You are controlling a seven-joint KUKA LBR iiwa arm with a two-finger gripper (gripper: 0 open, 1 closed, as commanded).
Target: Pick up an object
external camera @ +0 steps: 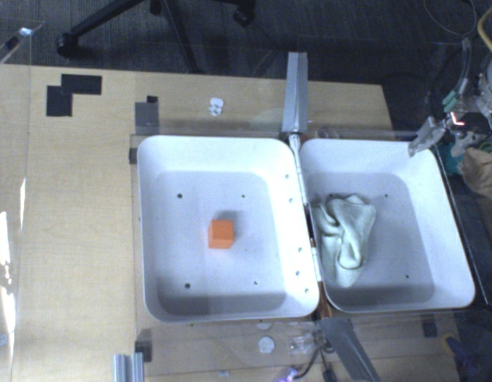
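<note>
Pincer (431, 134) is seen at upper right, state not discernible; crumpled cloth (345, 229) lies lower left of it, long axis running top-bottom.

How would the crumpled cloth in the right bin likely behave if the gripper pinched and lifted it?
The cloth lies bunched in soft folds, so it is probably floppy and would drape and unfurl when lifted. It looks thin and likely light. It rests against the right bin's left wall, so it may drag along it.
</note>
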